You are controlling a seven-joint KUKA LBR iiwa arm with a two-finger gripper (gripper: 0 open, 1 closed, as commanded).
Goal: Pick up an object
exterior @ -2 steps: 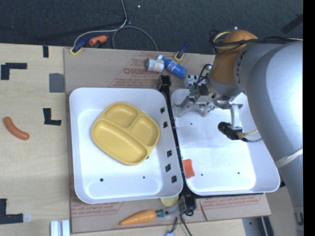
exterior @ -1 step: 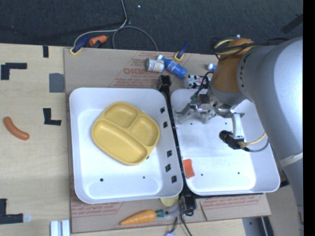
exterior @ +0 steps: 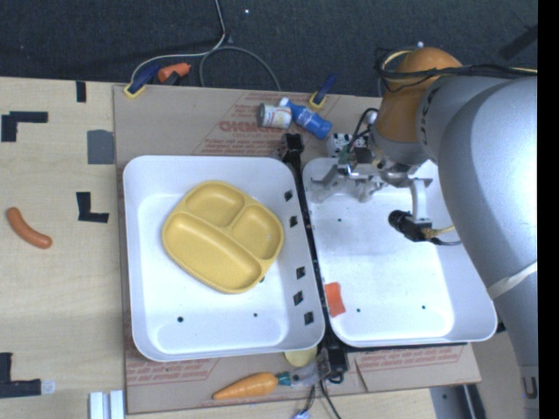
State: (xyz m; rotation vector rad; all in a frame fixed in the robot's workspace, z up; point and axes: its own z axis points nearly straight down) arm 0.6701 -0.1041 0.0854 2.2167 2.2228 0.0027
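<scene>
A small orange block lies in the right bin, close to its left wall near the front. In the left bin rests a yellow divided plate. My gripper sits low over the right bin's far left corner, well behind the orange block and apart from it. The grey arm with its orange band covers the bin's far right side. Nothing shows in the gripper's grasp.
Behind the bins a white and blue bottle lies on the cardboard. An orange carrot lies in front of the bins. A sausage lies on the bench at the far left. Black clips line the wall between the bins.
</scene>
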